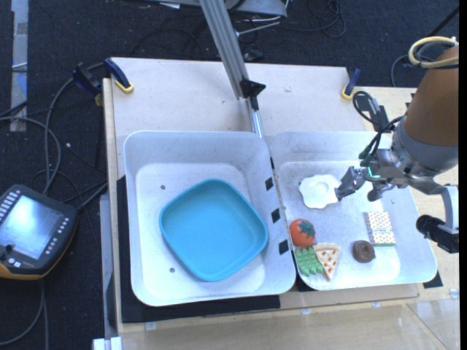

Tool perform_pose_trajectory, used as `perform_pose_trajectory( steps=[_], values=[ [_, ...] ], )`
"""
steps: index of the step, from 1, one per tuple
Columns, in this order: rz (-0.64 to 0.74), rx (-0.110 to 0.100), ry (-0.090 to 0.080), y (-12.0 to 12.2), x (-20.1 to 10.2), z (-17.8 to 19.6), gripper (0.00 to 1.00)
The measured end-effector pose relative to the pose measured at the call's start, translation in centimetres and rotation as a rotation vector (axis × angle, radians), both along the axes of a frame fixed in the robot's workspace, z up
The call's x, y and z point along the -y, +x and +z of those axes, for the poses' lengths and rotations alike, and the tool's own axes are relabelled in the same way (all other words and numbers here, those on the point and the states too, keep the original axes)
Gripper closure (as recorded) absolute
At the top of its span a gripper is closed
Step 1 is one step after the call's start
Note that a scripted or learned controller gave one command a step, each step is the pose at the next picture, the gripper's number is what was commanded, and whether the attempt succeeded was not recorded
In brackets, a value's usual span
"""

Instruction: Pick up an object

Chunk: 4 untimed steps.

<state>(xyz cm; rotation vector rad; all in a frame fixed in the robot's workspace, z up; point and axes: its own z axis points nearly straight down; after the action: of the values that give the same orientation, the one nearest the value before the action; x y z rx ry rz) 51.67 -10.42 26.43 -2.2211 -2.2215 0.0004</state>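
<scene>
Over on the right, the grey arm with its orange band is reaching into the right bin [412, 265], and the claw [349, 184] is hanging just beside the right edge of a white fried-egg toy [317, 192]. Whether the claw is open or closed I cannot tell, and nothing is showing between its tips. Nearer the front of that bin a red tomato [302, 231] is sitting just above a green leafy piece [309, 259] and a pizza slice [328, 259], with a brown doughnut [363, 251] and a small patterned card [380, 227] lying to their right. A blue tray [212, 228] is lying in the left bin [146, 159] on the bench [190, 93].
</scene>
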Motion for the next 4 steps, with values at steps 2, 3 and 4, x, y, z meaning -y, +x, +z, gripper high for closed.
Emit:
perform_pose_trajectory(
  steps=[2, 3, 4],
  values=[
    [0.0, -0.004, 0.001, -0.1, -0.4, -4.3, 0.0],
    [0.0, -0.004, 0.001, 0.1, -0.3, -8.6, 0.0],
    [0.001, 0.0, 0.001, -0.6, -1.1, -13.6, 0.0]
  ],
)
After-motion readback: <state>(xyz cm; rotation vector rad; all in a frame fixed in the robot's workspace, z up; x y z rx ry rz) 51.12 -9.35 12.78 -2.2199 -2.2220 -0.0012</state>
